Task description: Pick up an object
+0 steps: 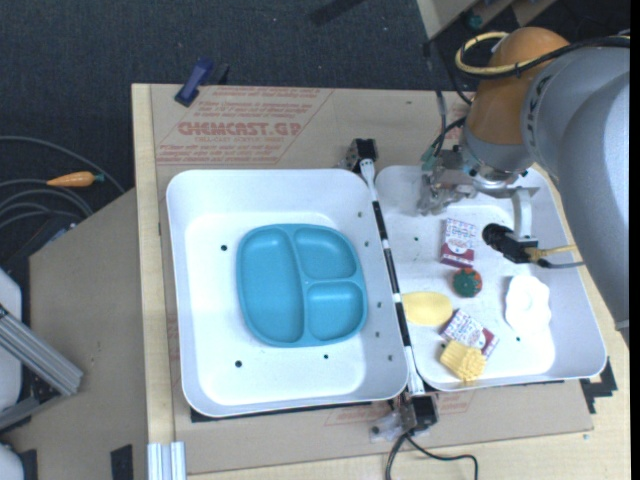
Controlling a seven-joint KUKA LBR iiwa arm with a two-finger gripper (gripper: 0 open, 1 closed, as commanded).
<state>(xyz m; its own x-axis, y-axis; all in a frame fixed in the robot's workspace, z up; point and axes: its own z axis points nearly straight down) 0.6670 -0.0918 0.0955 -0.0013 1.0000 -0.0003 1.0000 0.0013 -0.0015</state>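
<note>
Arm (560, 98): it leans low over the right bin (580, 353), could bump the wall.
Blue plate (300, 283): alone in the left bin (190, 268).
Red packet (459, 243): just beside the gripper (440, 190), may slide away.
Gripper: cannot tell apart or together.

The arm (590, 98) enters from the right side of the camera view, its broad grey body filling the upper right corner. An orange band (510, 88) rings the arm just above the wrist, and a yellow cable loops over the top of this band. Below the band the grey wrist (490, 158) narrows and points downward and toward the left. The gripper (437, 193) hangs at the end of the wrist, low over the far left part of the right bin (590, 338). Its metal parts appear small and blurred, so finer detail of the tool cannot be made out.
</note>
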